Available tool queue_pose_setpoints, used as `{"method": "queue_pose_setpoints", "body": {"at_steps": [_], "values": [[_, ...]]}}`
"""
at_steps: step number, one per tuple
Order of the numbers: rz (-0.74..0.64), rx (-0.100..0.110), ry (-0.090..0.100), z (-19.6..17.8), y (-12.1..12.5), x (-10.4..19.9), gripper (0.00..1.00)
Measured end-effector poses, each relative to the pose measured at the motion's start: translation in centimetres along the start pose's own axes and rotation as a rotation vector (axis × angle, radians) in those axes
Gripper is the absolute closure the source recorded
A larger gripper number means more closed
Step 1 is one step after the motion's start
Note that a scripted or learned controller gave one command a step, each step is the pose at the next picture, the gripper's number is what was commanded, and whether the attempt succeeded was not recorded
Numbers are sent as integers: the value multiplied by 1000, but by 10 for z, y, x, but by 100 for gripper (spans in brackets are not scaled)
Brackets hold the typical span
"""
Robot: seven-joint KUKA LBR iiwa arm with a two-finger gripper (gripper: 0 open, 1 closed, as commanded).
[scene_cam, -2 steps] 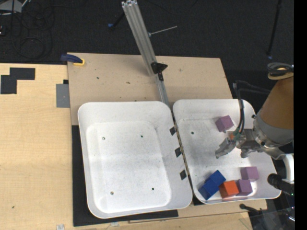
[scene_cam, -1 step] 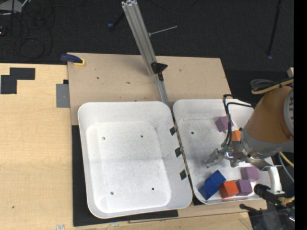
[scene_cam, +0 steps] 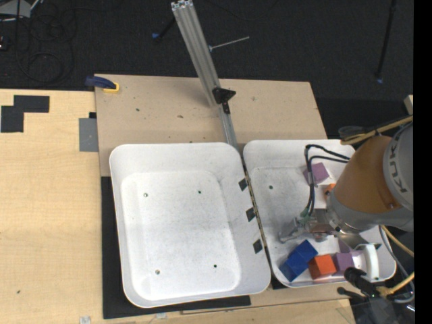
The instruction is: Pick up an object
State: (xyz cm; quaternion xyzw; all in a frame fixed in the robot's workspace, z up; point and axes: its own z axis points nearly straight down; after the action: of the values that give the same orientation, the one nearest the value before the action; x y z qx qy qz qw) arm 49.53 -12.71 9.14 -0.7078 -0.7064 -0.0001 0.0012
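My gripper (scene_cam: 299,231) hangs low inside the right bin (scene_cam: 277,148), reaching in from the right under the orange-banded wrist. Just below it lies a blue block (scene_cam: 298,260), with an orange block (scene_cam: 323,266) and a purple block (scene_cam: 347,260) to its right along the bin's front wall. Another pale purple block (scene_cam: 318,173) sits further back, partly behind the arm and a black cable. A white object (scene_cam: 370,259) lies in the front right corner. Nothing can be seen held by the gripper.
The left bin (scene_cam: 128,155) stands beside the right one, split from it by a rim with black clips (scene_cam: 250,214). A slanted aluminium bar (scene_cam: 200,52) rises behind the bins. The arm's bulk covers the right bin's right side.
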Motion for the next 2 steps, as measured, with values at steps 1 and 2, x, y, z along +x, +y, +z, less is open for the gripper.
{"method": "queue_pose_setpoints", "body": {"at_steps": [1, 2], "values": [[8, 1, 2, -11, 0, -1, 100], [1, -3, -2, -59, 5, -10, 100]]}}
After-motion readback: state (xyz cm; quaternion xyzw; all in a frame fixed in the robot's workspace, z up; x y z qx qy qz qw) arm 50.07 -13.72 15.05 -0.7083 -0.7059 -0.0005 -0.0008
